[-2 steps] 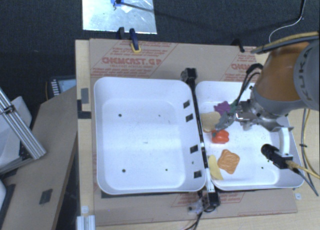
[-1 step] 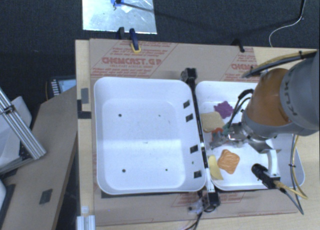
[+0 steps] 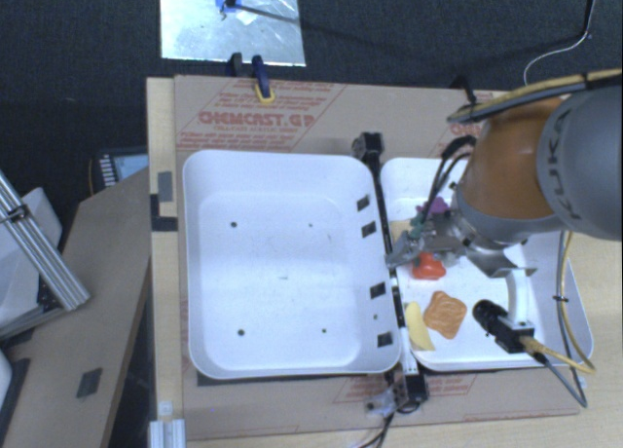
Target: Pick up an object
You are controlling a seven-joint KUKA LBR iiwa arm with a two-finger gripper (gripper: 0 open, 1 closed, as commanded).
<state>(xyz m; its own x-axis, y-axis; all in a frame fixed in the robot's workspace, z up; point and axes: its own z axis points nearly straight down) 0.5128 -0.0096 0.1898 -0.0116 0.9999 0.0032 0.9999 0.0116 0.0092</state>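
Observation:
In the right bin (image 3: 409, 175) lie a red object (image 3: 427, 267), a crinkled orange object (image 3: 446, 314) and a pale yellow, banana-like piece (image 3: 418, 327) close to the bin's left wall. A small purple thing (image 3: 439, 207) peeks out beside the wrist. My gripper (image 3: 412, 244) hangs low over the left part of this bin, just above and to the left of the red object. The arm's grey and orange body hides the rest of the bin's middle. I see nothing clearly held.
The left bin (image 3: 282, 261) is a wide white tray next to the right one, separated by a black-clipped divider (image 3: 382, 242). Both rest on a cardboard sheet (image 3: 263, 117). A shiny metal plate (image 3: 232, 6) lies beyond the bench.

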